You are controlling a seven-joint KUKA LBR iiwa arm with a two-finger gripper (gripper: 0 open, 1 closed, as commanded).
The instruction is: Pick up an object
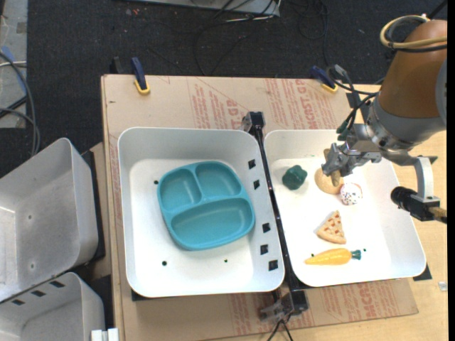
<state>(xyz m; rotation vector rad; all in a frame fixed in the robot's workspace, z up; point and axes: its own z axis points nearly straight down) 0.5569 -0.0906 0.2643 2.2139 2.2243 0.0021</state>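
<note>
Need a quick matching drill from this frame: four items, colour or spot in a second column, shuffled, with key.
Items:
1. divided plate
2. carrot
3. pizza slice
4. green lump

Descriptions:
A. orange, nearest the right bin's front edge
B. teal, alone in the left bin
C. dark green, right bin, close to the divider between the bins
D. yellow-orange wedge with red dots, just above the carrot in the picture

Pairs: 1-B, 2-A, 3-D, 4-C

The arm (416,84) is grey with a broad orange band above the wrist. Black cables (353,109) trail along its nine o'clock side. A pale hose (405,34) loops at twelve o'clock.
</note>
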